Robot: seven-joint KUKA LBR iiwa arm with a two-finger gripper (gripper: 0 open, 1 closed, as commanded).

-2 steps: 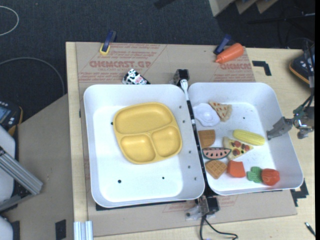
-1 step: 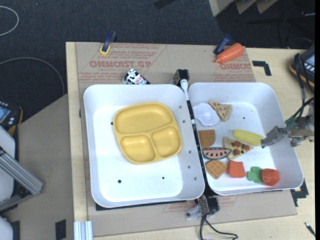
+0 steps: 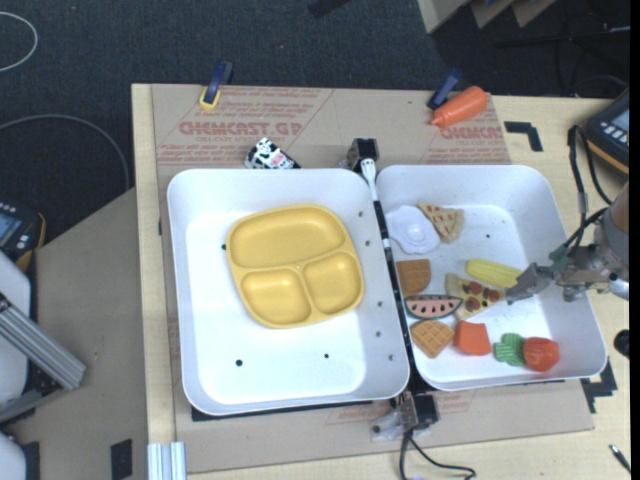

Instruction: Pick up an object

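Camera view, looking down at a slant: two white bins side by side on the bench. Left bin (image 3: 200,348) carries a yellow divided plate (image 3: 295,265), three compartments, nothing in them, probably parked there as a drop target. Right bin (image 3: 530,193) holds the pick candidates, all toy food bunched toward its left and lower part: white fried egg (image 3: 413,230) with a waffle wedge (image 3: 442,220) just beside it up top; brown toast piece (image 3: 413,274) below; watermelon slice (image 3: 432,305); round waffle (image 3: 432,338) nearest the bin's lower-left wall; orange block (image 3: 473,338); green piece (image 3: 509,348) touching a red tomato-like piece (image 3: 541,353); pizza slice (image 3: 478,293) mid-bin; corn cob (image 3: 493,271) lying across just above it. Gripper (image 3: 522,286) reaching in from the right, low and tilted, tip just beside the corn cob's right end and near the pizza slice. Finger state: cannot tell, dark tip too small and blurred; nothing visibly between it, so no grasp claimed. Likely target, judging by approach: corn cob or pizza slice. Risk: clutter so tight that a close may nudge neighbours or catch two pieces. Outside the bins: orange carrot (image 3: 460,106) and a black-and-white toy (image 3: 268,155) on the board, blue clamps at the top edge, likely pinning the board down.
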